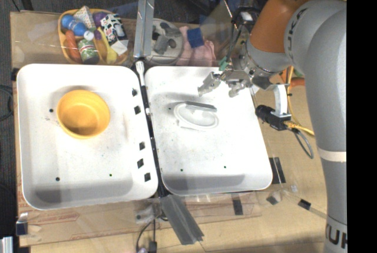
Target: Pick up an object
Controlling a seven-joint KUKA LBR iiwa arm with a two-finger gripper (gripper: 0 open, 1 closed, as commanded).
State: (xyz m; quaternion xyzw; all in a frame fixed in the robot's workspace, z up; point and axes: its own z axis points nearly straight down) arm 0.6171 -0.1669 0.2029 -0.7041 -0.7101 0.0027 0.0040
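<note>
Two shallow white bins are seen side by side on the counter (35, 34). In the left bin (35, 187) a yellow bowl (84, 112) is set upright, toward the far left part of the bin floor. In the right bin (247, 169) a white object with a dark edge along its far side (197, 115) is lying flat, a little toward the far side of the bin's middle; its exact kind cannot be told.

The grey arm (318, 40), with its orange band (274, 25), is brought in from the right. The pincer (221, 85) is held over the far part of the right bin, its two fingers (207, 83) spread apart with nothing seen between them. It is placed just beyond and to the right of the white object, and no contact with that object can be made out.

Beyond the left bin, a yellow basket of small colourful items (88, 37) is seen on the counter.
</note>
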